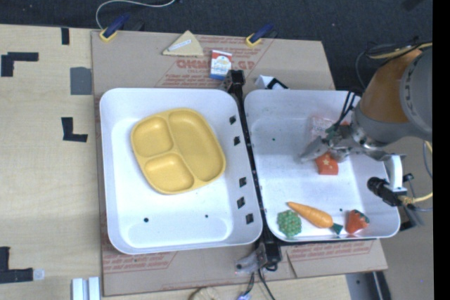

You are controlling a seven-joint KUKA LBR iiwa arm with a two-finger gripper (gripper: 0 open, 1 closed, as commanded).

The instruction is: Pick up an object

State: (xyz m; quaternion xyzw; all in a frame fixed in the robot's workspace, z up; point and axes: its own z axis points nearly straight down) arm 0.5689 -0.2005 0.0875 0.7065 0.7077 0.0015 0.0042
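The right bin (281,116) holds a small red, tomato-like object (327,165) near its middle. Along the bin's front edge lie an orange carrot (309,214), a green broccoli floret (288,223) and a red strawberry (356,221). My gripper (322,150) reaches in from the right and hangs low, just above and against the top of the red object. Nothing is seen held in it. A pale, clear-pink scrap (322,125) lies just behind the gripper.
In the left bin (112,151) sits a yellow divided plate (177,150). Behind the bins, a small red and white box (221,64) and a tan wedge (184,44) rest on the cardboard. The grey and orange arm (394,102) hangs over the right bin's right rim.
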